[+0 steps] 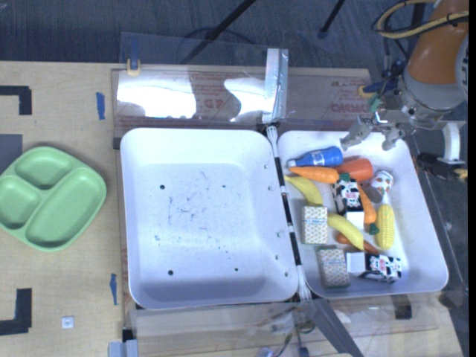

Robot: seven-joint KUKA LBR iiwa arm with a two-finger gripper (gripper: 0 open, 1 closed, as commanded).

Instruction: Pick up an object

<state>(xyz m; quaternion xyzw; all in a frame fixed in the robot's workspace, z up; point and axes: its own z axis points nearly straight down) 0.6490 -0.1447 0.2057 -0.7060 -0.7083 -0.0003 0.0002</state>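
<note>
My gripper (374, 137) hangs over the far edge of the right bin (428, 229), its two fingers (354, 136) spread open with nothing between them. Just below and left of it lies a blue bottle (318, 158), with a carrot (315, 174) and an orange-red piece (356, 167) alongside. Further down the bin are a banana (306, 190), a cow-patterned carton (347, 195), a corn cob (385, 225), a second yellow banana (348, 231), two beige boxes (314, 224) and another cow-patterned carton (383, 267).
The left bin (201, 214) adjoins the right one at a raised divider. A green sectioned plate (48, 197) rests on the bench at far left. A clear panel and metal post (275, 88) stand behind the bins. Cables hang near the arm's orange wrist (439, 58).
</note>
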